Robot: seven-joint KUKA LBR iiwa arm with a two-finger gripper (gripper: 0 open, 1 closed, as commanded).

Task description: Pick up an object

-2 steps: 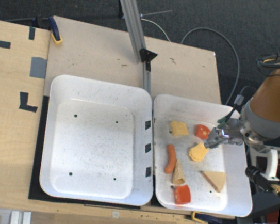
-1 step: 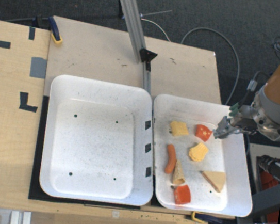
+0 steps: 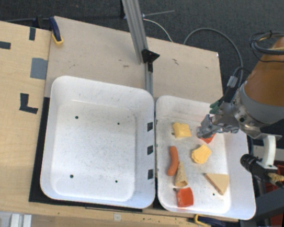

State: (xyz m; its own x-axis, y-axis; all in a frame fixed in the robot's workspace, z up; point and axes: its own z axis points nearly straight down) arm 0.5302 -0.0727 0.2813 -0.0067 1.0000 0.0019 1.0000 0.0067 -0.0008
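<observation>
The surface (image 3: 2, 131) is pale wood with grey and black tape marks on its left part, and a tan board (image 3: 103, 52) lies across its far side. A blue and yellow clamp (image 3: 56, 31) grips the board's far left corner. A slanted metal post (image 3: 136, 27) comes down from the top to a black bracket between the two bins. Beyond the surface the floor is dark carpet, with thin cables looping across it.

The left bin (image 3: 103, 91) and the right bin (image 3: 234, 203) sit touching side by side on a black mat. The grey arm (image 3: 276, 83) with its orange band reaches in from the right, and the jaws (image 3: 206, 130) hang low over the far part of the right bin. Whether the jaws are apart or together cannot be told from this angle.

Directly under the jaws, partly hidden by them, lies a small red piece (image 3: 207, 139). Just left of the jaws lies a yellow block (image 3: 181, 130). Just in front of the jaws, toward the camera, lies a yellow lump (image 3: 201, 154). Further to the near left lie an orange sausage (image 3: 173, 160) and a tan cone (image 3: 180, 176), touching each other. A red block (image 3: 185, 197) lies at the cone's near end. A tan wedge (image 3: 217, 182) lies to the near right, well apart from the jaws.
</observation>
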